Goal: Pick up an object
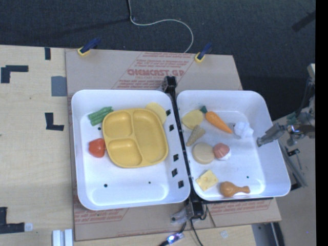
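The counter (31,152) carried one sheet of cardboard (154,68) printed in red; the lettering looked like "CHEMCAST GP", though it was too blurred to be sure. Two clips (89,45) held its far edge. On the cardboard sat two white bins side by side, the left bin (123,188) and the right bin (256,104) touching along their inner walls.

The left bin held one yellow divided plate (136,137) with three compartments, one pale yellow piece (158,110) just behind it, one green bean pod (99,115) and one tomato (97,147) beside the plate's left rim.

The right bin held eight toy foods: one carrot (218,121), one yellow wedge (192,119), one cone (195,135), one round bun (203,153), one pink piece (221,150) touching the bun, one cheese block (207,180), one chicken drumstick (233,189) and one crumpled white piece (243,130).

The gripper (267,137) hung at the right bin's right rim, near the white piece, and nothing lay in its jaws. Whether the jaws were spread or pressed together could not be told.
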Tool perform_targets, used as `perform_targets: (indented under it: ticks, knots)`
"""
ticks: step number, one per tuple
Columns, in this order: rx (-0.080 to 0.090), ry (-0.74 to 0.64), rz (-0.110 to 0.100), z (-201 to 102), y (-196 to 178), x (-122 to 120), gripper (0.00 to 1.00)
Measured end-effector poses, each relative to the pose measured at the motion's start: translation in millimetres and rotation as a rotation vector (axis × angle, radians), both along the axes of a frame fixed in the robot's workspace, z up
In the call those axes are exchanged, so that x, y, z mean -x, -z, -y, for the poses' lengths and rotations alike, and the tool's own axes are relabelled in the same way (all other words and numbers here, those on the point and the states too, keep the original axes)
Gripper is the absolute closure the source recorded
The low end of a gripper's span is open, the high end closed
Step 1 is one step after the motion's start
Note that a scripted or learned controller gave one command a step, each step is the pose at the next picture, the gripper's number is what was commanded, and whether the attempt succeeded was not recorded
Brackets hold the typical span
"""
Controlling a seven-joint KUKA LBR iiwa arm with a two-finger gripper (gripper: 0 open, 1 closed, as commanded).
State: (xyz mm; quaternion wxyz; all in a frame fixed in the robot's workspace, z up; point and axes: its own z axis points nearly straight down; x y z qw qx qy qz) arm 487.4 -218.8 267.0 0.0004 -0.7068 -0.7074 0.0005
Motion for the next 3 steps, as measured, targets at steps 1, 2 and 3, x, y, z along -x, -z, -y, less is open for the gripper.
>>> perform_targets:
  ticks: [1, 2, 3]
  knots:
    - [-0.005, -0.005, -0.008, -68.8, 84.2, 1.9, 0.0]
    - [-0.003, -0.009, 0.0, -137.3, 83.5, -32.9, 0.0]
    - [-0.004, -0.011, -0.005, -242.7, 83.4, 4.5, 0.0]
